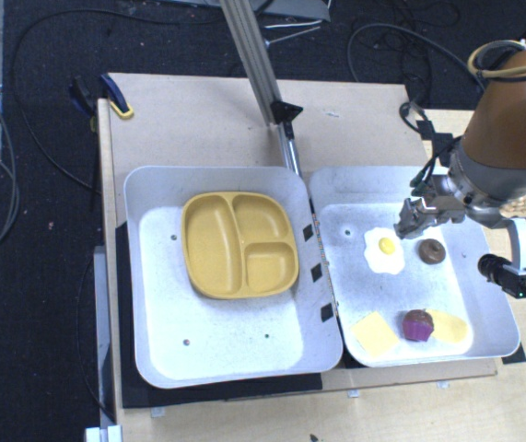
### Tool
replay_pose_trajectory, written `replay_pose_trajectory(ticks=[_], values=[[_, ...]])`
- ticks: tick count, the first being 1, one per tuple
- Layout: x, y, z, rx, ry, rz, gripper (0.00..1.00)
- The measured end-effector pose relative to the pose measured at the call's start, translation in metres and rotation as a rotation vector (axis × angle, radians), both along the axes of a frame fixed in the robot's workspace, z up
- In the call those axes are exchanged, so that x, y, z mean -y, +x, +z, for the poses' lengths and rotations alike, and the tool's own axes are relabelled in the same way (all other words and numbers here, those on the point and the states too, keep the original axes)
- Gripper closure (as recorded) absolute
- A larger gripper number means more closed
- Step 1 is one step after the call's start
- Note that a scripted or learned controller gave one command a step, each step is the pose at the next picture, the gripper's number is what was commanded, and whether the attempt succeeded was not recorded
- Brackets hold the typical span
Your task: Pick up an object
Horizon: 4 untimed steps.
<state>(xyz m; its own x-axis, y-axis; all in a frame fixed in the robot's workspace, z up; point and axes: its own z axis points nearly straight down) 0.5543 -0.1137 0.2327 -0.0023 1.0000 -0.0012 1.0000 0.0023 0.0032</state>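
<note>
- Progress is looking early: nothing is sitting lifted off either bin, and every object is lying flat on its bin floor, so the pick itself is still to be done.
- Gripper [416, 217] is hanging low over the right bin [336, 184], at the end of the grey arm [507, 122] that is reaching in from the right.
- Its state is not readable from this slanted view; the dark head is blurring into one mass, so I cannot tell how wide it is standing or whether anything is in it. Nothing is visibly caught there.
- Fried-egg toy [384, 251] is lying just below and slightly left of the gripper, the closest candidate for a grasp.
- Brown disc [432, 251] is sitting just below and slightly right of the gripper, near the egg but apart from it.
- Purple object [417, 325] is lying further below the gripper, between two pale yellow flat pieces [375, 331]; it seems to be touching the right-hand one.
- Yellow divided tray [240, 245] is resting well to the gripper's left, in the left bin [152, 274].
- What is left, as I judge it: descending onto one object, closing, and lifting it clear.
- Writing, brands or labels: none are legible anywhere on the bins, objects or arm.
</note>
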Motion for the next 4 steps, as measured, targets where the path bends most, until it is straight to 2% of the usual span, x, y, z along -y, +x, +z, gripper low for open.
replay_pose_trajectory(ticks=[1,2,4], values=[[-0.048,0.005,-0.005,-0.003,0.001,0.002,1.00],[-0.102,0.001,-0.015,-0.004,0.002,0.004,1.00],[-0.191,-0.001,-0.018,-0.003,0.001,0.002,1.00]])
